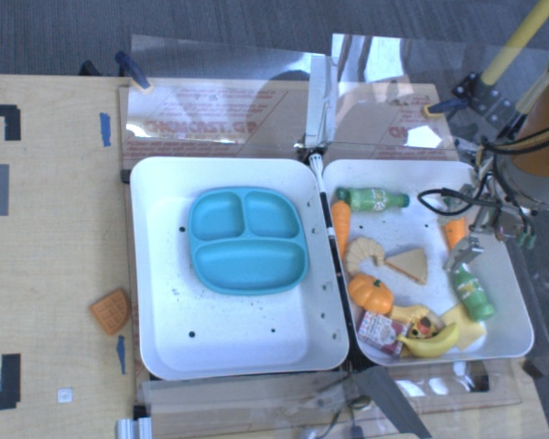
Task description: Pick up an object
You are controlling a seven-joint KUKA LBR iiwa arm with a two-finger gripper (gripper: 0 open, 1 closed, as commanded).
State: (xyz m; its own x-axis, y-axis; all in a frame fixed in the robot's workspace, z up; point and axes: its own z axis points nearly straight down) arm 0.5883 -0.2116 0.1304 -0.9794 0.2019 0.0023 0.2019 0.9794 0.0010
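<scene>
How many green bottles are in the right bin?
2. One green bottle lies on its side near the right bin's far wall, beside the carrot. The other bottle lies near the right wall, just below the gripper. More may be hidden.

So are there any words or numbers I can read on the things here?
None can be read.
Clear plastic sheet behind the left bin: faint reddish lettering, too blurred to read.
Green plastic bottle lying at the top of the right bin: label too small to read.
Second green bottle near the right bin's right wall: label too small.
Small red and white packet: print too blurred.
</scene>
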